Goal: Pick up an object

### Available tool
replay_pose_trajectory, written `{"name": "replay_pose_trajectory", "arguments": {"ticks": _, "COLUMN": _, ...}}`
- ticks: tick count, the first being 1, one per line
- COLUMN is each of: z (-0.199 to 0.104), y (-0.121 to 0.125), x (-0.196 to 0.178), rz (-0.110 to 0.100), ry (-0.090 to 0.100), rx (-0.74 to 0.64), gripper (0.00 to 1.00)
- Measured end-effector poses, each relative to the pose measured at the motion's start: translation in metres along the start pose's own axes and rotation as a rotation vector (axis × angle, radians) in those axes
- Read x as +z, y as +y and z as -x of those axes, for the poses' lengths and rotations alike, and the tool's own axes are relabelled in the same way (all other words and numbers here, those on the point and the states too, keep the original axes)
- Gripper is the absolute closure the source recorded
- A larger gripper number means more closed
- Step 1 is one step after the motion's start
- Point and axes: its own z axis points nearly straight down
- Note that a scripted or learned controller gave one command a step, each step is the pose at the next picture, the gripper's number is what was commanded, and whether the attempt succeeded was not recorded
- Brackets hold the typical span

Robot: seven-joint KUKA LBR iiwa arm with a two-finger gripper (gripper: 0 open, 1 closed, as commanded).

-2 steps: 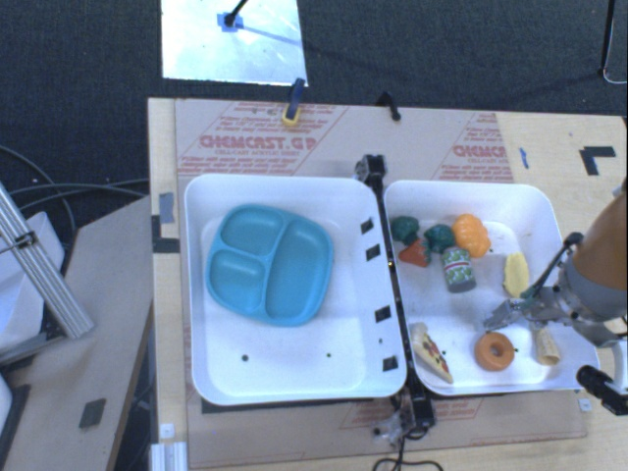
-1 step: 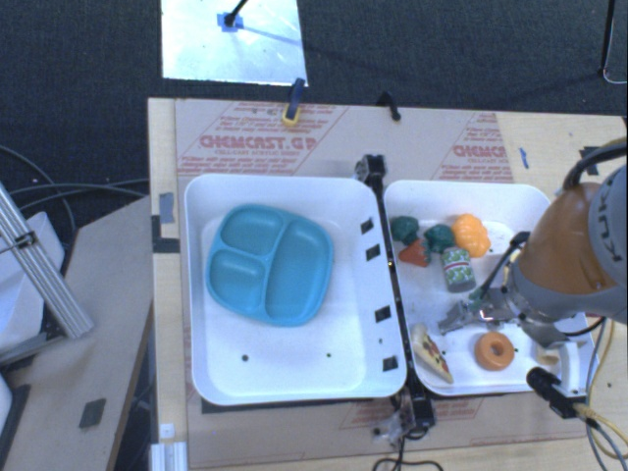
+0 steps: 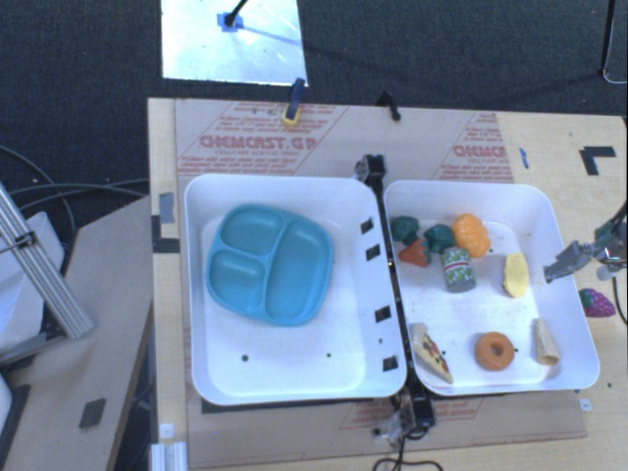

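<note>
The right bin [image 3: 549, 209] holds several toy foods. Two green pieces [image 3: 404, 229] lie beside an orange fruit [image 3: 471, 234], with a red piece [image 3: 414, 254] and a small can [image 3: 457, 269] below them. A yellow piece [image 3: 515, 275] lies further right. Along the front lie a pizza slice [image 3: 432, 351], a donut [image 3: 495, 350] and a tan wedge [image 3: 546, 341]. My gripper [image 3: 574, 260] reaches in from the right edge, above the bin's right rim and just right of the yellow piece. It is small and partly cut off by the view's edge.
The left bin [image 3: 226, 371] holds a blue divided plate [image 3: 270, 263]. A purple grape bunch [image 3: 597, 302] lies outside the right bin, on the bench by its right rim. A black divider [image 3: 385, 283] runs between the bins.
</note>
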Motion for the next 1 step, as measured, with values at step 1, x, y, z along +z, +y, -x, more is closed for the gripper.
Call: {"name": "replay_pose_trajectory", "arguments": {"ticks": 1, "z": -0.0088, "y": 0.0636, "x": 0.1292, "rz": -0.019, "ry": 0.012, "rx": -0.01, "gripper": 0.0}}
